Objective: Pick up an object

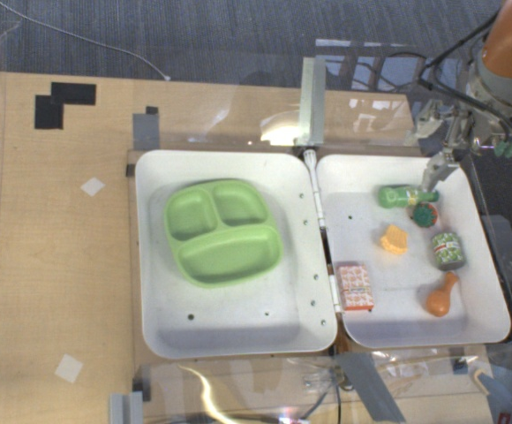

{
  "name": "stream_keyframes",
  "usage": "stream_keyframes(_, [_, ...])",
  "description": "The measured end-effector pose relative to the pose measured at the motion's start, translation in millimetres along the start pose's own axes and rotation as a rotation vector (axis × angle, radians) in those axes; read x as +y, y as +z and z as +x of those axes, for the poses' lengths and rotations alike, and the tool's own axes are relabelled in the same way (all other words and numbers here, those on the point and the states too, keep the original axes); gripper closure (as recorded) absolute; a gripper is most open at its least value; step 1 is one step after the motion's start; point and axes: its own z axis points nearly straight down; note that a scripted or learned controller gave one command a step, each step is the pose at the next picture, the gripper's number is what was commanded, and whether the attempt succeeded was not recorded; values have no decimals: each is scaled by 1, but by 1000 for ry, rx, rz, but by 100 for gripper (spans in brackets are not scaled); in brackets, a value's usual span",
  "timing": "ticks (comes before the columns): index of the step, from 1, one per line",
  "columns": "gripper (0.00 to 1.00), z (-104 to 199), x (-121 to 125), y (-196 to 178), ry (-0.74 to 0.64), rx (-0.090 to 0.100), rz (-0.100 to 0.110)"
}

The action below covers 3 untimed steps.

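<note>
two white bins, arm in from the right.
gripper (432, 182) low in right bin (485, 325), tips at the green bottle (397, 196); finger spread and grip unclear. green divided plate (223, 231) sits in left bin (159, 325).

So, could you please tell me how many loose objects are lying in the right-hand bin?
5: a green bottle at the far side under the gripper, a yellow piece mid-bin, a green can to its right, an orange gourd-shaped toy near the front right, a pink box front left. The gripper may hide something.
</note>
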Motion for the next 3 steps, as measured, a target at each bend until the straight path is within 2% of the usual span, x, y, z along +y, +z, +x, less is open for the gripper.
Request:
stream_keyframes(1, [0, -17, -24, 152, 321, 10, -1])
stream_keyframes(2, [0, 8, 26, 187, 609, 1, -1])
stream_keyframes(3, [100, 4, 27, 172, 602, -13, -2])
